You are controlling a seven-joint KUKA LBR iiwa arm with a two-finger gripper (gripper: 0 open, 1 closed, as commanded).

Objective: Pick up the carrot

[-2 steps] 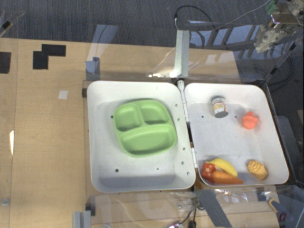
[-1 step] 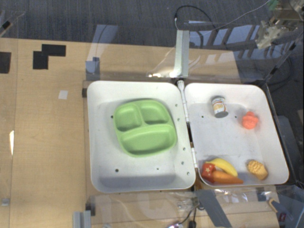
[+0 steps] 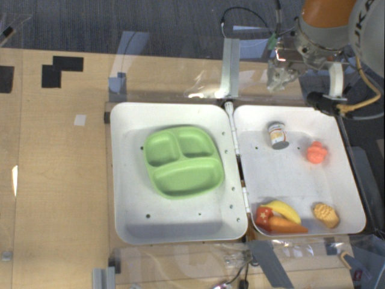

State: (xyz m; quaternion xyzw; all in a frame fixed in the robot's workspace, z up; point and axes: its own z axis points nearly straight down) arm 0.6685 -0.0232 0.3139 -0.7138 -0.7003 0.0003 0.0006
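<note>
Carrot (image 3: 287,225), orange and elongated, is lying at the near edge of the right bin (image 3: 337,161), touching a yellow banana (image 3: 284,210) and a red pepper (image 3: 263,215) at its left end. A tan pastry-like item (image 3: 325,214) is sitting near the same edge, apart to the right. A small tin can (image 3: 277,135) and an orange-pink fruit (image 3: 316,153) are occupying the far half of this bin. The left bin (image 3: 126,161) is carrying a green divided plate (image 3: 183,161). The hand (image 3: 281,77) is hanging above the far rim of the right bin, over the surface (image 3: 54,161), well apart from the carrot; whether it is released or clenched cannot be told.
</note>
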